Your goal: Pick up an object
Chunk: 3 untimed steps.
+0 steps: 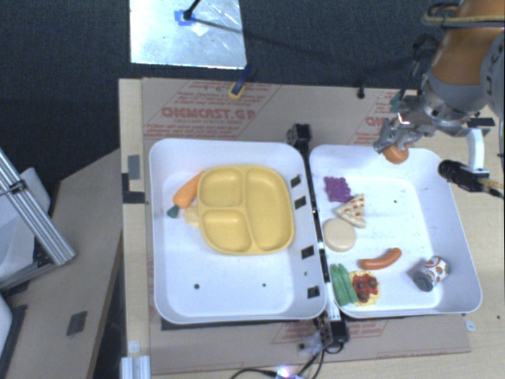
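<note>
My gripper hangs over the far edge of the right bin, with a small round orange piece between its fingertips. The fingers are shut on that piece, which sits just above the bin's back rim. Lying in the right bin are purple grapes, a pizza slice, a cream round disc, a sausage, green beans, a red and yellow piece and a small can.
The left bin holds a yellow divided plate with a carrot at its left. A black divider with clips runs between the bins. A shiny metal sheet lies beyond the bench.
</note>
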Tool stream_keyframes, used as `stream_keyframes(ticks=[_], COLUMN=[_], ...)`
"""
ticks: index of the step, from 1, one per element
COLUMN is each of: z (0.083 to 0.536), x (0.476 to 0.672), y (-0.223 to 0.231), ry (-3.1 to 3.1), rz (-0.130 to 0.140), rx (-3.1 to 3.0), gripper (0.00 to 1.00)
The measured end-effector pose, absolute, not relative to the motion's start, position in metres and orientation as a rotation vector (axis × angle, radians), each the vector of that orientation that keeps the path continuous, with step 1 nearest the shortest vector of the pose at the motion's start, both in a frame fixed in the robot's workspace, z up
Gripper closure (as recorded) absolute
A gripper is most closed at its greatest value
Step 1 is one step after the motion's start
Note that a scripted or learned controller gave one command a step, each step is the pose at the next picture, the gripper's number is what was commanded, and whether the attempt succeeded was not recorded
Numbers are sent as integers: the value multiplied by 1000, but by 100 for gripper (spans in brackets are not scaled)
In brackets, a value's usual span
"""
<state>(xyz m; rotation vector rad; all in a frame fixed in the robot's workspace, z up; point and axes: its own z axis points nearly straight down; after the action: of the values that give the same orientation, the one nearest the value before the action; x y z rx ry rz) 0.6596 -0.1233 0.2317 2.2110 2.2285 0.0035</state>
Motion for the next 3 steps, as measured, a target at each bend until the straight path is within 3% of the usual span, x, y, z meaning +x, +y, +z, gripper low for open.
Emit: stream_keyframes(ticks=[2, 3], z=[235, 221], x=[676, 668], y=[-18, 39], ry=[2231, 2231], rz=[6, 3], rx=[2209, 2212], gripper=[100, 100])
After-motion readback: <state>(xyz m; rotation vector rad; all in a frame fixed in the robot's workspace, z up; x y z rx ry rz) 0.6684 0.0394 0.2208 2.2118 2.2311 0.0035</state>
